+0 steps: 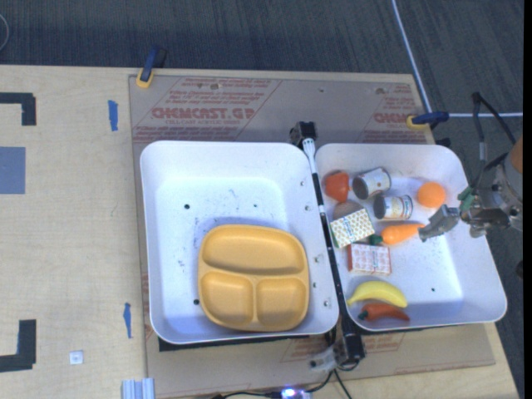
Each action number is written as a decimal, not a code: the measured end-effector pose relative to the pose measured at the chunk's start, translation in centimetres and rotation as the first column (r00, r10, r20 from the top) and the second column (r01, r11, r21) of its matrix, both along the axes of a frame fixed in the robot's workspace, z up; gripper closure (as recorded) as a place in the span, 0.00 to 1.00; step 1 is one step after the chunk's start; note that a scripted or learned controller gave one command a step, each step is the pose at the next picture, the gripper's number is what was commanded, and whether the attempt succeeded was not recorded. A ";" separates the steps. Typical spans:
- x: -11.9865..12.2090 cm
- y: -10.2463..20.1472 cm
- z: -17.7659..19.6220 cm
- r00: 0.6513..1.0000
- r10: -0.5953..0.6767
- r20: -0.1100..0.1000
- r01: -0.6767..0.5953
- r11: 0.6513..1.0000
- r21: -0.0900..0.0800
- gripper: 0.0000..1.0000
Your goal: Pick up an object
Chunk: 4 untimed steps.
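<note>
The right bin (478, 293) holds several small objects. An orange ball (431, 194) and an orange carrot (397, 233) lie closest to my gripper (459, 224), which hovers over the bin's right side. It is open, with nothing between its fingers. One grey finger (438, 222) points left, just right of the carrot's tip. Further left are two small cans (371, 183) (392, 206), a red round fruit (337, 186), a patterned box (352, 227) and a red-and-white packet (369, 259). A banana (377, 293) and a red chili (384, 312) lie at the bin's front.
The left bin (166, 181) holds a yellow divided plate (253, 277) in its front half. A black divider (320, 214) runs between the two bins. Bare white floor shows in the right bin's front right area, under the gripper.
</note>
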State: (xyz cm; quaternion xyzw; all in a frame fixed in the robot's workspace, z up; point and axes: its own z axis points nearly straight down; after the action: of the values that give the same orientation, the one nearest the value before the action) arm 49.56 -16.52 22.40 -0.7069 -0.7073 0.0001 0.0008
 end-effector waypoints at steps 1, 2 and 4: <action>2.0 0.2 -12.9 1.000 -0.002 0.004 0.002 1.000 -0.002 0.00; 4.9 5.1 -13.8 1.000 0.001 0.007 -0.001 1.000 -0.001 0.00; 7.9 7.0 -13.7 1.000 0.000 0.005 0.000 1.000 -0.002 1.00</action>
State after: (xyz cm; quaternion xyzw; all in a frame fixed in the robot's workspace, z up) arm 57.41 -9.49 8.68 -0.7070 -0.7072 -0.0008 -0.0016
